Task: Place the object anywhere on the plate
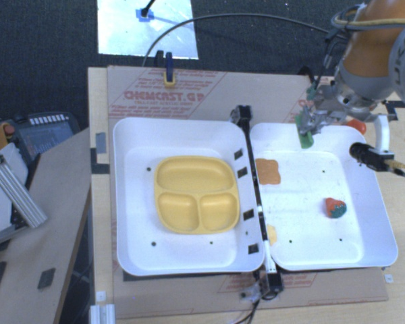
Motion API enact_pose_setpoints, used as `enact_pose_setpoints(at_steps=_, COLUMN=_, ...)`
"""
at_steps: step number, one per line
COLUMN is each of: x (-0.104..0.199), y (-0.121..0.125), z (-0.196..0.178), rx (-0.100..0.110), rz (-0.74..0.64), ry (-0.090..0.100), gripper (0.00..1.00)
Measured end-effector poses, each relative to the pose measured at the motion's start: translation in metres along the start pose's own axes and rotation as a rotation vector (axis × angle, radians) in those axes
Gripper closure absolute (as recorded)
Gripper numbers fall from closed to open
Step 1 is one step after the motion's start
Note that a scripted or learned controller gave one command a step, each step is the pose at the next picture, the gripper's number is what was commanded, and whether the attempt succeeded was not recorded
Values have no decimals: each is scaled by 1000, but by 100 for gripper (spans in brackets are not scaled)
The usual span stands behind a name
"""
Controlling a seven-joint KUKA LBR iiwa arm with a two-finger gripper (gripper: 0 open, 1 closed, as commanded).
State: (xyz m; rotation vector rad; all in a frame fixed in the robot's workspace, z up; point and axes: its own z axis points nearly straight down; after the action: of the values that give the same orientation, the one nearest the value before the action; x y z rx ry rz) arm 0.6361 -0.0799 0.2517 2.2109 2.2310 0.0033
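Progress on the task is nil as far as you can check from the camera view: the yellow plate [192,202], a three-section dish, sits in the left bin [131,181] with nothing on any of its sections. Everything you might move lies in the right bin [374,248].

Note the candidates. An orange flat piece [268,171] lies close to the divider between the bins. A small red and teal object [335,208] rests toward the right side of the bin floor, well apart from the orange piece. A small pale yellow item [272,234] sits against the divider near the front. Which of these is the intended object you cannot settle from the task wording alone.

The arm reaches in from the right, its wrist above the far edge of the right bin. The gripper [306,132] points down near the far rim, and a green thing [306,139] shows at its tip. You cannot tell whether that green thing is pinched between the fingers or part of them.

Judged remaining: confirm a grasp, carry across the divider, and release over the plate.
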Motion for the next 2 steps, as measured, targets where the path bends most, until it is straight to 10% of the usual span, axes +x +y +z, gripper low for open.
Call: enact_pose_setpoints(at_steps=2, x=115, y=10, z=7, rx=1, rz=-1, ry=2, gripper=100)
